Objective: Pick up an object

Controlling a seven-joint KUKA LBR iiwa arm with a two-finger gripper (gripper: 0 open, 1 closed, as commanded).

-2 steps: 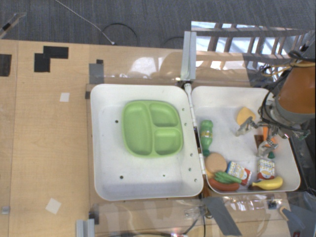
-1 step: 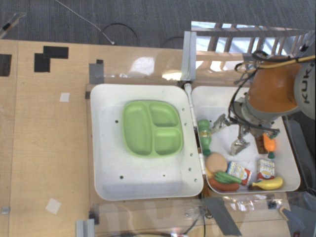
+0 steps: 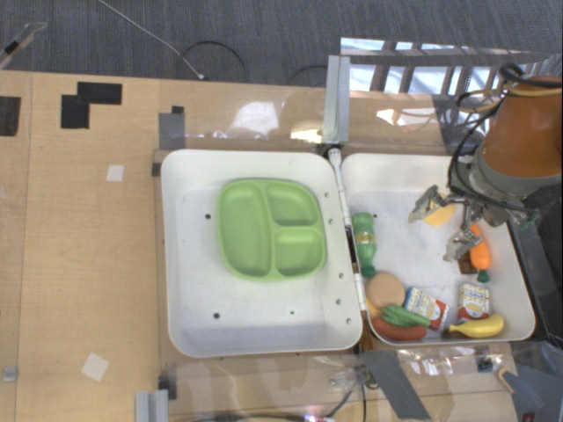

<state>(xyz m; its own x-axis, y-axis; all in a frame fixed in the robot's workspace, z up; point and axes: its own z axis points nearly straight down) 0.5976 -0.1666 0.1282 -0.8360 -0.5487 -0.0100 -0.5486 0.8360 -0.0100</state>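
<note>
My gripper [image 3: 442,225] hangs over the back of the right bin [image 3: 396,178], below the arm's orange band. Its two grey fingers [image 3: 427,204] stand spread apart, so it is open. A small yellow piece [image 3: 441,217] lies between them, close to the upper-left finger; I cannot tell whether it touches either one. An orange carrot [image 3: 480,255] sits just right of the lower finger. Along the bin's front lie a banana [image 3: 479,326], two small cartons [image 3: 425,304] [image 3: 473,300], a tan bun [image 3: 384,288], a red sausage [image 3: 396,331] and a green bottle [image 3: 362,240].
The left bin [image 3: 189,306] holds a green divided plate [image 3: 268,229]. A raised divider [image 3: 345,236] separates the two bins. A metal frame [image 3: 413,64] and cables stand behind the right bin. The wooden bench [image 3: 79,262] stretches to the left.
</note>
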